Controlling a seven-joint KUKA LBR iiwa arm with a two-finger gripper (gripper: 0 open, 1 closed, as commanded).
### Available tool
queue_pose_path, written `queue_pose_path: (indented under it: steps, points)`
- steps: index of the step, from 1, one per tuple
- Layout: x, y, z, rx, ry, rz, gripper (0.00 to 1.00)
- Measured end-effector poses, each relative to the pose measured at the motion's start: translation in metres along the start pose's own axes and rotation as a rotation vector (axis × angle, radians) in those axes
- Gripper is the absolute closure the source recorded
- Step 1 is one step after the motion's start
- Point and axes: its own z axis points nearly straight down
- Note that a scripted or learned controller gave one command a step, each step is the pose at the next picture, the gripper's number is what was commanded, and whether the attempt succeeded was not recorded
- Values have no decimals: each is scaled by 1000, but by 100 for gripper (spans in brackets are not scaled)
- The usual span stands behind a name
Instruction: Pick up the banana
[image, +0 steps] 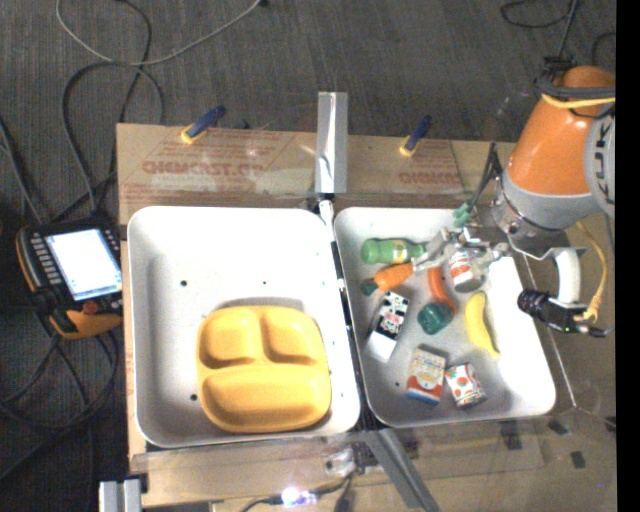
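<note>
A slanted overhead view shows a desk (140, 160) carrying two shallow white bins side by side. The left bin (170, 250) holds a yellow divided tray (264, 367), lying towards its near edge. The right bin (520, 390) holds a scatter of small items. The banana (481, 322) lies flat on the bin floor at the right side, its length running from far to near, apart from the other items. Just left of it sits a dark green rounded object (435, 318). A green bottle (391, 250) lies on its side near the far wall, with an orange carrot (392, 277) lying just in front of it. A small black and white carton (391, 314) lies near the bin's left wall. Two small printed cartons (427, 375) (465, 385) sit near the front wall.

The grey and orange arm (556, 150) reaches in from the right. Its claw (458, 255) hangs over the far part of the right bin, beyond the banana and not touching it, beside a red and white can (462, 270). Whether the claw is released or clenched, I cannot tell. A handheld controller with a lit screen (75, 265) lies on the floor to the left of the desk.
</note>
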Motion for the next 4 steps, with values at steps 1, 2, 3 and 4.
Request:
queue_pose_path:
  steps: [1,2,3,4]
  points:
    - [-8,-8,1,-1,-1,-186,0]
    - [-77,-27,99,1,-1,-29,0]
    - [-80,-13,147,-12,-5,-43,0]
    - [-80,-10,136,-19,-5,-44,100]
